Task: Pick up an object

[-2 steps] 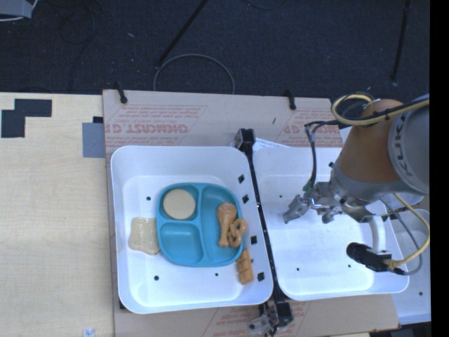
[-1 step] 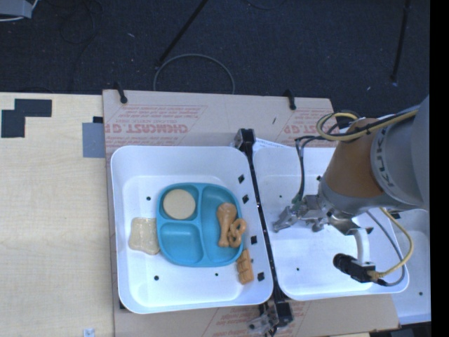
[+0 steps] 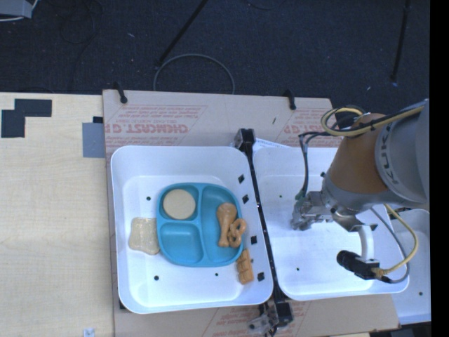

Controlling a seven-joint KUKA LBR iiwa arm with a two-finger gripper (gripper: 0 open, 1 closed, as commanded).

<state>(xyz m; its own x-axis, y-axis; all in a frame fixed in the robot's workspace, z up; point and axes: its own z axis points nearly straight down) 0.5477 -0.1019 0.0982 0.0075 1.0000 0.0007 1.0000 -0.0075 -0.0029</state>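
A blue divided plate lies in the left bin. It holds a round tan cracker in its upper left compartment and a brown pretzel-shaped piece in its right compartment. A pale bread-like piece lies just left of the plate on the bin floor. A small brown piece rests by the plate's lower right corner. My gripper reaches down over the floor of the right bin, away from all these objects. The arm's body hides the fingers.
A black divider separates the two bins. Cables loop around the arm's wrist, and a black fitting hangs over the right bin's lower right. Cardboard lies under the bins, and a wooden bench top spreads to the left.
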